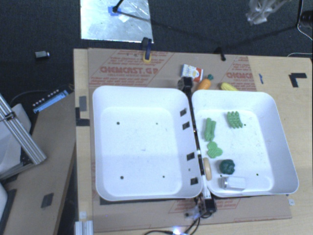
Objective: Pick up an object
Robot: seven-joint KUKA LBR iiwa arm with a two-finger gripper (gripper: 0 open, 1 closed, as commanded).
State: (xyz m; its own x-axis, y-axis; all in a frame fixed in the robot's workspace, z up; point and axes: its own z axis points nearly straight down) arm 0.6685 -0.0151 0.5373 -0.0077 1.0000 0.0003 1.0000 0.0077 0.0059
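The robot's tool (261, 9) hangs at the upper right corner of the camera view, blurred and pale, pointing down and slightly left, raised well above and beyond the worktop's far edge.

the pincer (261, 6) sits at the top right as a pale, blurred shape, cut off by the top edge, so how its fingers stand cannot be told. at the near edge of the right bin (286, 146), a clear object (231, 182) is too washed out against the white to identify. the small carton (191, 72) beyond the bins carries print too small to read.
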